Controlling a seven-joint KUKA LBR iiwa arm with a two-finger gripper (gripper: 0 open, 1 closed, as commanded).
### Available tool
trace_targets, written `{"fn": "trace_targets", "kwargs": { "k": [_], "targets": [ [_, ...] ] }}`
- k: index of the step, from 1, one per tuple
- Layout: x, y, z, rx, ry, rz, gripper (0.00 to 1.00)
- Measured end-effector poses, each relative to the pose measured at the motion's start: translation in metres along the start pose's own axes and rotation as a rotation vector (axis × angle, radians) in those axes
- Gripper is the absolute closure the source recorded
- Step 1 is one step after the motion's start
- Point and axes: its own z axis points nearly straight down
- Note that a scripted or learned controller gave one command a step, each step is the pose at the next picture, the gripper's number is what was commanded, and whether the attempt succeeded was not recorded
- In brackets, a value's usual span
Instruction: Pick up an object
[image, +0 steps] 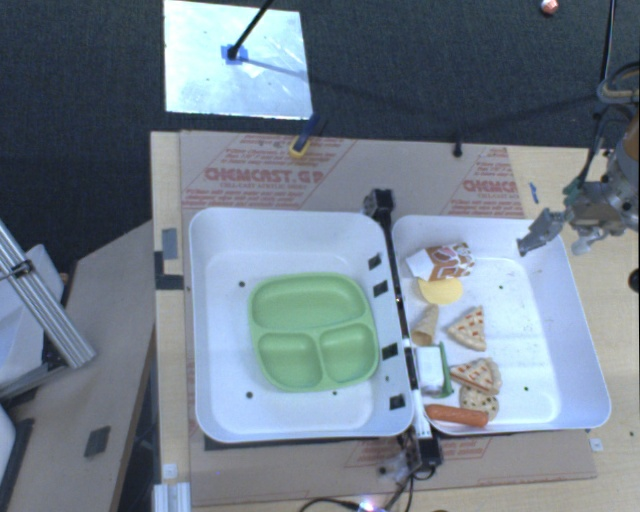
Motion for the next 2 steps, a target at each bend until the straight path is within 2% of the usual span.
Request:
{"fn": "trace_targets", "kwargs": {
  "k": [1,2],
  "targets": [
    [0.001,0.002,-0.007,-0.011,-0.002,-0.003,0.00],
    [0.003,0.005,0.056,-0.007,-0.001,-0.001,0.00]
  ]
}}
